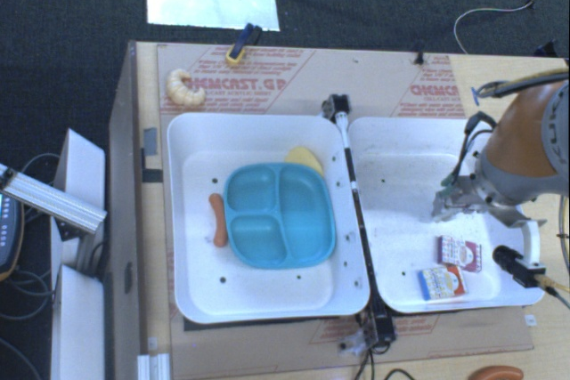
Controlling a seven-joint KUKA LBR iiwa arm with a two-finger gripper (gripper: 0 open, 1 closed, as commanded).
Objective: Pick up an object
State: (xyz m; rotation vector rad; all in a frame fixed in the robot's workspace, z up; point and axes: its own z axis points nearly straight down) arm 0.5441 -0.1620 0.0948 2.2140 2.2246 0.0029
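In the right bin (401, 147), my gripper (445, 204) hangs low over the white floor near the middle. The grey arm with its orange band (534, 133) comes in from the right above it. Two small printed packets lie just in front of the gripper: a red and white one (460, 253) and a blue and orange one (443, 282). Both lie apart from the gripper. In the left bin (191, 191) sit a blue divided plate (279, 215), an orange sausage (217, 220) to its left, and a yellow piece (305, 158) partly hidden behind the plate.
A black rail (349, 173) runs between the two bins. On the cardboard behind the bins lie a pale curled toy (184, 87) and a yellow and black tool (242, 45). Cables hang at the right edge near the arm.
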